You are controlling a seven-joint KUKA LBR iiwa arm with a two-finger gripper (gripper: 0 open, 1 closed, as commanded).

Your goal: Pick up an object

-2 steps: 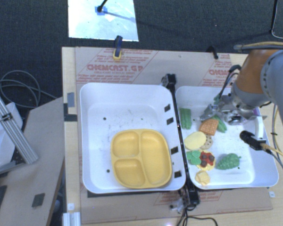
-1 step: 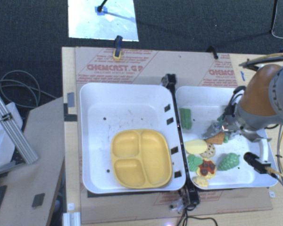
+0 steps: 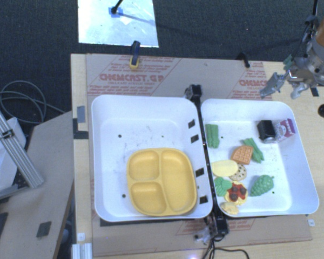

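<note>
Tool point(image 3: 285, 85) hovers beyond right bin's far edge, prongs apparently spread, nothing between them | left bin point(image 3: 105, 144): yellow tray point(image 3: 162, 181) | right bin point(image 3: 299, 144): toy food cluster point(image 3: 238, 166), black object point(image 3: 266, 130) nearest | targets lie below-left of tool, toward camera; green bean point(image 3: 211, 135) long axis runs near-far.
</note>
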